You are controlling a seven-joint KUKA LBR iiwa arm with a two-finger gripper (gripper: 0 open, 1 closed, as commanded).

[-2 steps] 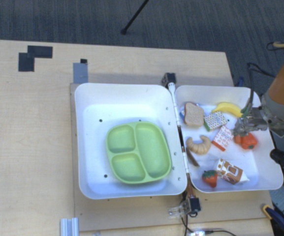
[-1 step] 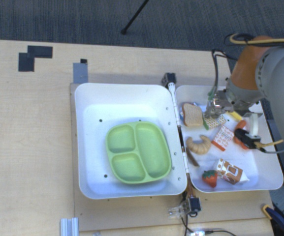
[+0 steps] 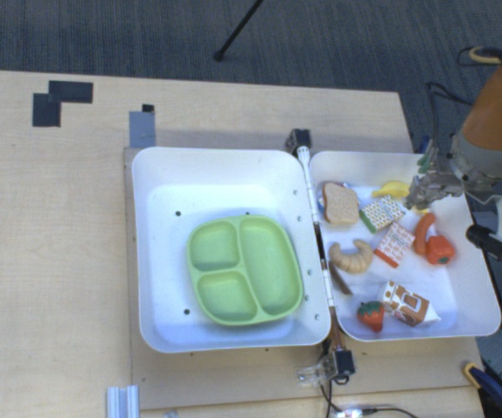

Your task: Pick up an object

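Two shallow white bins are set side by side on the wooden desk (image 3: 50,233). In the left bin (image 3: 159,233) a light green divided plate (image 3: 245,270) with three compartments is laid flat near the middle; nothing is seen in its compartments.

In the right bin (image 3: 477,307) a cluster of toy food items is gathered. A slice of bread (image 3: 341,205) is placed toward the far left corner, with a croissant (image 3: 353,257) just in front of it. A yellow piece, possibly a banana (image 3: 395,189), is seen at the far side, and a small checkered box (image 3: 383,212) is laid beside it. A red-and-white patterned carton (image 3: 395,244) is found near the centre. An orange carrot (image 3: 424,230) and a red-orange pepper-like item (image 3: 440,250) are lying together to the right. Nearest the front, a strawberry (image 3: 371,315) and a brown-and-white carton (image 3: 407,304) are positioned close to one another.

The pincer (image 3: 424,190) is held low over the far right part of the right bin, just beside the banana and the checkered box. Whether its jaws are wide or narrow cannot be told, and no object is seen between them.
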